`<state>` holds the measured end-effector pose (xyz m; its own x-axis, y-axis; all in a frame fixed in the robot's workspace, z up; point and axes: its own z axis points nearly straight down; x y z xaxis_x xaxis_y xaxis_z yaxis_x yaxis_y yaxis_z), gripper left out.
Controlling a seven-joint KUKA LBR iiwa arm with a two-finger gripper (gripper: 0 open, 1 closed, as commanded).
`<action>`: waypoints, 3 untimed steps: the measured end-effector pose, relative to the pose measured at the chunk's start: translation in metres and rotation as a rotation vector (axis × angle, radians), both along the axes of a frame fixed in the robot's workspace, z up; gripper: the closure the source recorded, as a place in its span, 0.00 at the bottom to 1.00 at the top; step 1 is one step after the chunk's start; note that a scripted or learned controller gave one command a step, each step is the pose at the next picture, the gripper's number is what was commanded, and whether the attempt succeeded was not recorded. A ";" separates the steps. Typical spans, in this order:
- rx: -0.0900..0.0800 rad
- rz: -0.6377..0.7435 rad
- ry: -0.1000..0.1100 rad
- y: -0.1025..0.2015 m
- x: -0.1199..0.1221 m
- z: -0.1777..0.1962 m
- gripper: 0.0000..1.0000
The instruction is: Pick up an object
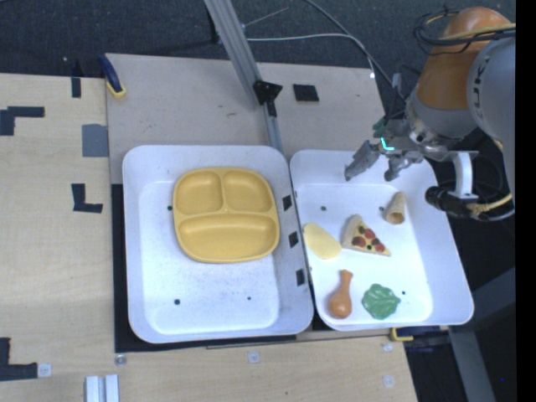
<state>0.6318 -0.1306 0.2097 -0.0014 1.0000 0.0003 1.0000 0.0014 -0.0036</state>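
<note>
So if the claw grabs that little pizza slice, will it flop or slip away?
The pizza slice looks like a moulded toy, so probably stiff, not floppy. It lies flat in the right bin, so it likely won't roll. Being thin, it may slide before the open gripper gets hold.

You see two white bins (pixel 142 249), one yellow divided plate (pixel 226 214), and five toy foods (pixel 366 238) in the right bin.
</note>
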 end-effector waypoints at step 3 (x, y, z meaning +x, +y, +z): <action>-0.001 0.000 0.003 0.012 -0.001 -0.091 0.00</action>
<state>0.6312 -0.1188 0.1191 -0.0017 1.0000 -0.0002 1.0000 0.0017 -0.0062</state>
